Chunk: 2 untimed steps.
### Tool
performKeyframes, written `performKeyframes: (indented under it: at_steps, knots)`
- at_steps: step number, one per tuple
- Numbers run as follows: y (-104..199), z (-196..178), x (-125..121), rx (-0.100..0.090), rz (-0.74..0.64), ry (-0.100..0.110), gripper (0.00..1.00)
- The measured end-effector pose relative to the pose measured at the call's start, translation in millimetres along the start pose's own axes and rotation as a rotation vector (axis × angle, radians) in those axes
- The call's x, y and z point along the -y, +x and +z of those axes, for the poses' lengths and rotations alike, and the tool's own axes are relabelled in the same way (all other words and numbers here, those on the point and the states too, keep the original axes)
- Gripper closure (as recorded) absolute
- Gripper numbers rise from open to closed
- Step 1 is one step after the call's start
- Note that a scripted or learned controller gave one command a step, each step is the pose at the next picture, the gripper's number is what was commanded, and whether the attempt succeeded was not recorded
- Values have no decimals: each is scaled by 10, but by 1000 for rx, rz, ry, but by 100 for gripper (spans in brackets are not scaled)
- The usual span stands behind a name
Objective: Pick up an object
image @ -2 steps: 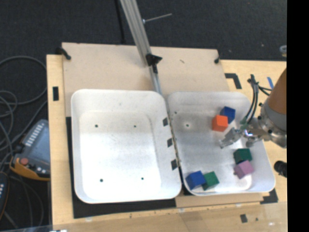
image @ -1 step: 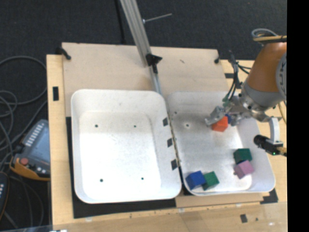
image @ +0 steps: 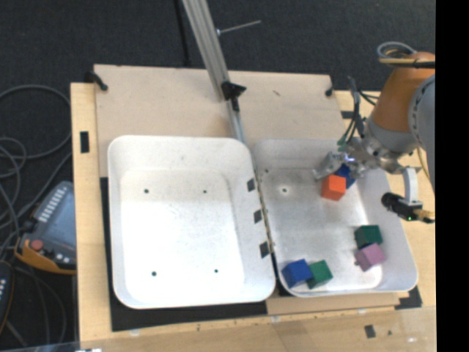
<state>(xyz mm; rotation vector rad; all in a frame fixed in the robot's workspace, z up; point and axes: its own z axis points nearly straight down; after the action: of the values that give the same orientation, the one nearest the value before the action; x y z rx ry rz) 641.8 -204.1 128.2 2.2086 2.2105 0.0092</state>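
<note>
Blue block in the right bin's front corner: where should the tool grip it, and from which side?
Probably from straight above, on the blue block's faces toward and away from the camera. A green block touches its right side and the right bin's wall crowds its left.

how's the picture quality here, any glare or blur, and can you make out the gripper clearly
Camera view: even, soft lighting with faint shadows; both white bins look bright and slightly washed out; overall sharpness is low, so the gripper above the orange block is a muddled blur, while the other blocks stay readable by colour.
</note>
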Motion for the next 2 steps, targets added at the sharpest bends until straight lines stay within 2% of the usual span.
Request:
performKeyframes:
  at_steps: [1,2]
  knots:
    - [-19,-114,-13,4,-4,-4,100]
    - [-20,-100,-6,4,-5,-1,0]
